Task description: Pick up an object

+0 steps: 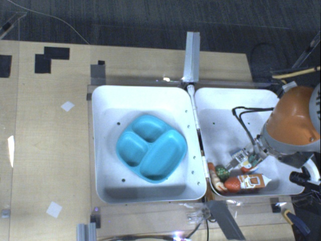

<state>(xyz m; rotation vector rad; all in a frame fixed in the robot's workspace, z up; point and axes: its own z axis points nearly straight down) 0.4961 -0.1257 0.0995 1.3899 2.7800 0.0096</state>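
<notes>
My gripper [239, 160] hangs low in the right bin [220, 109].
It is just above the toys [235, 181]; I cannot tell its grip.

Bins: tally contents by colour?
Blue: 1, divided tray in left bin
Orange/red: 2, carton and red item in right bin
Green: 1, item beside them
Total: 4

Pale wood tabletop [45, 149] bearing black square marks [50, 58] near its far left and small pale diamond tags [67, 106]. Beyond it, dark carpet floor [150, 9] crossed by a thin cable [60, 21]. A metal post [191, 56] stands at the far edge.
</notes>
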